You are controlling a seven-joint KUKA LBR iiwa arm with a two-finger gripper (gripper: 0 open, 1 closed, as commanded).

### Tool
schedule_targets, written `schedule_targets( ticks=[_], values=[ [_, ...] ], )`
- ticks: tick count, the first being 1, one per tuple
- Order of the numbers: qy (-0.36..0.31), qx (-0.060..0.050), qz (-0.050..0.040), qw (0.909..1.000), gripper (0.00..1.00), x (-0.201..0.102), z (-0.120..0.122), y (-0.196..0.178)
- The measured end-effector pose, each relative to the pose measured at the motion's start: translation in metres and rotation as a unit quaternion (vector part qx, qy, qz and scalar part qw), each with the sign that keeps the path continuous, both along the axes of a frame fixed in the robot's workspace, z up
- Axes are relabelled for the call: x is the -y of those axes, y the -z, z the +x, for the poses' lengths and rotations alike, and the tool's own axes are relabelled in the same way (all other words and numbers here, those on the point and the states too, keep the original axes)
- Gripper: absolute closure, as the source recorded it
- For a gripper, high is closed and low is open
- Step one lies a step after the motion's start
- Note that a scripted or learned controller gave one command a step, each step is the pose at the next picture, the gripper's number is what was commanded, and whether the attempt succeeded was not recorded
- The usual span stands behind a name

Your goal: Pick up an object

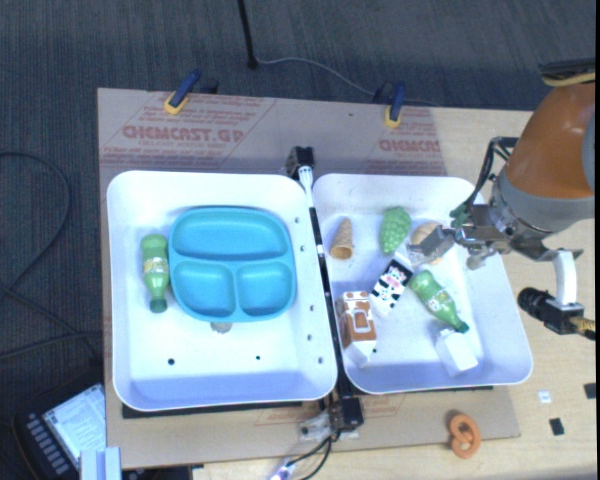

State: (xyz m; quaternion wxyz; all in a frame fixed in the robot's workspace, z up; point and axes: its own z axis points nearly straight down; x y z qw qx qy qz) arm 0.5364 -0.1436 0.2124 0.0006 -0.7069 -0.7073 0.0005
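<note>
Pretzel: small orange pretzel-shaped piece (464,433) is lying on the bench below the right bin's front rim, well below the fingers.
White block: white block (457,351) is sitting at the right bin's front, just below the bottle.
Right bin: right bin (500,373) is holding the small items.
Gripper: gripper (458,238) is hanging over the upper right part of the right bin, with the grey and orange arm (550,163) reaching in from the right; whether its fingers are parted or closed is not something I can tell.
Green bottle: green bottle (437,300) is lying tilted just below the fingers, apart from them.
Cow-print piece: black-and-white piece (388,286) is lying left of and below the fingers.
Green lumpy piece: green lumpy piece (396,229) is sitting just left of the fingers.
Cone: tan cone (341,238) is lying farther left.
Brown-and-white box: brown-and-white box (357,319) is lying near the divider.
Left bin: left bin (130,358) is holding a blue divided tray (232,264) and a second green bottle (155,271), both well left of the fingers.
</note>
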Motion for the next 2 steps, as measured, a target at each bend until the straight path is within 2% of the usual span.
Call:
schedule_targets(
  ticks=[1,2],
  values=[
    [0.0,0.001,0.0,1.0,0.0,-0.02,-0.034,0.117],
    [0.0,0.003,-0.0013,1.0,0.0,-0.042,0.016,0.125]
  ],
)
